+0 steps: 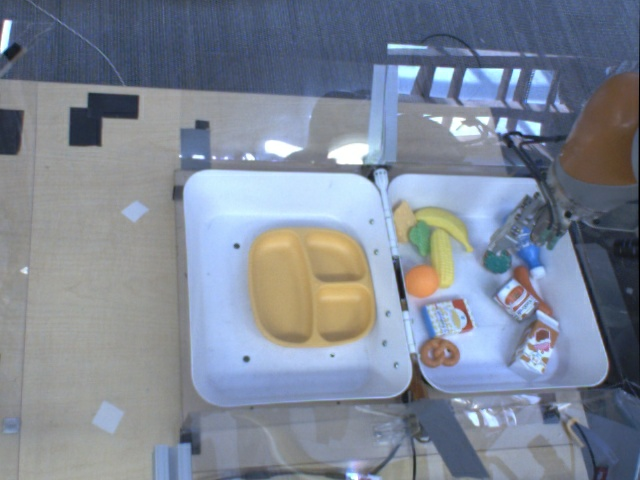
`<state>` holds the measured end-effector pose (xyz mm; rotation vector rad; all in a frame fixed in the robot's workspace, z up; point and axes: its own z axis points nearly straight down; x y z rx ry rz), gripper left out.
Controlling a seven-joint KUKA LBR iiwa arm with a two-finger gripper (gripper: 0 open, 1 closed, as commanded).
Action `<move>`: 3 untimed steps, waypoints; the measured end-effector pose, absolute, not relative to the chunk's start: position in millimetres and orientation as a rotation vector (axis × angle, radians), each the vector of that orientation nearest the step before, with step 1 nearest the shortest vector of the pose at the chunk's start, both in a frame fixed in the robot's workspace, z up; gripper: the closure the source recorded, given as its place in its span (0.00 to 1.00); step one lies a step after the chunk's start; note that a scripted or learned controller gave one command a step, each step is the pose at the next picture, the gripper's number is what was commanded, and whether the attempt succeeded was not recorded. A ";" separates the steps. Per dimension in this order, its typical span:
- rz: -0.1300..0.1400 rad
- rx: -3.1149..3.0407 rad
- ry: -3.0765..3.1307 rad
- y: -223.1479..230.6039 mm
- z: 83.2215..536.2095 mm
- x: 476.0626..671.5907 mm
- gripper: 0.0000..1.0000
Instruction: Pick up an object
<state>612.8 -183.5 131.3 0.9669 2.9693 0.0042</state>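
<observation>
**Claw low over the right bin, its grip unreadable**

From my seat I see the gripper (522, 230) down in the right bin (590, 363), toward its far right side, with the orange-banded arm (600, 148) coming in from the right above it. Its metal tip sits just above a small teal round piece (497, 261) and just left of a blue-capped piece (531, 259). I cannot tell how wide the claw stands or whether it has hold of anything; the tip is a blur of metal against the white floor.

Counting the right bin: one banana (447, 224) at the far left, one green piece (420, 238) tucked against it, one yellow corn-like piece (441, 257) beside that, and one smaller yellow item (403, 218) against the dividing wall. One orange ball (422, 281) lies nearer me, then one flat snack packet (447, 318) and one pretzel (437, 352) at the near left. On the right side are two red-and-white cartons, one (517, 299) just near the claw and one (537, 349) nearer the bin's near right corner.

The left bin (215, 268) holds one yellow divided tray (311, 286) with three compartments, well apart from the claw. A clear-walled metal frame (470, 83) stands behind the right bin. The teal piece, the blue-capped piece and the closer carton crowd right around the claw's tip.
</observation>
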 end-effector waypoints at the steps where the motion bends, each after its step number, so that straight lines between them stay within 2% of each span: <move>1: 0.004 0.966 2.971 -183.3 130.6 612.5 0.00; 2: 0.009 1.500 2.749 -110.0 88.9 602.5 0.00; 3: 0.013 1.485 2.740 -110.8 103.7 606.5 1.00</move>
